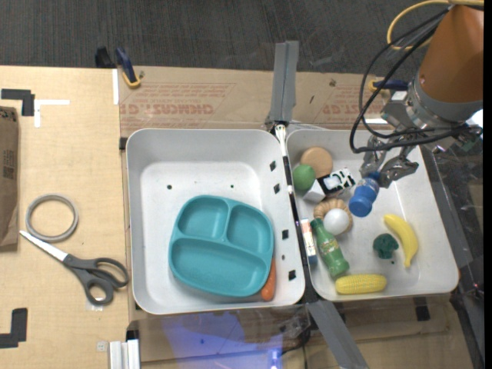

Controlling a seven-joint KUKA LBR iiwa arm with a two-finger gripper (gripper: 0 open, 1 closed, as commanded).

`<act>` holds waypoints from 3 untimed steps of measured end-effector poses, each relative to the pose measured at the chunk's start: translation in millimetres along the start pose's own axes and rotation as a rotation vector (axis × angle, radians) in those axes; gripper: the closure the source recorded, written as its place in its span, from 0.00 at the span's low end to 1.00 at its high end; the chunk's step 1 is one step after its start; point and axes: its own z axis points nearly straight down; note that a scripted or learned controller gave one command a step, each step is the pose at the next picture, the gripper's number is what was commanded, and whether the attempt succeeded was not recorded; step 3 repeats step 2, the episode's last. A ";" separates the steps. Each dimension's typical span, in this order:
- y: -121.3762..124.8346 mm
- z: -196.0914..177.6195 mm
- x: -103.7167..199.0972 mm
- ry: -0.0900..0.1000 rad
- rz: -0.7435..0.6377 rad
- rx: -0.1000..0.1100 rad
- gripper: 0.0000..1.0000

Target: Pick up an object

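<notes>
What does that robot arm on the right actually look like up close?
The arm has a rounded orange band over a grey wrist section. Yellow and black cables loop beside it. At its tip sits a small claw of thin grey metal parts with dark wires hanging around it.

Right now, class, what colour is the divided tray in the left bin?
Teal blue, seen in the camera view: tray.
</notes>
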 end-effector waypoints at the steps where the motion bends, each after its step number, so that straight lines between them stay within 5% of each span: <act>1: -12.2 144.9 -0.9 -0.001 -0.148 0.005 1.00; 2: -16.6 58.0 -71.5 -0.001 -0.254 0.000 1.00; 3: -16.6 58.0 -71.5 -0.001 -0.254 0.000 1.00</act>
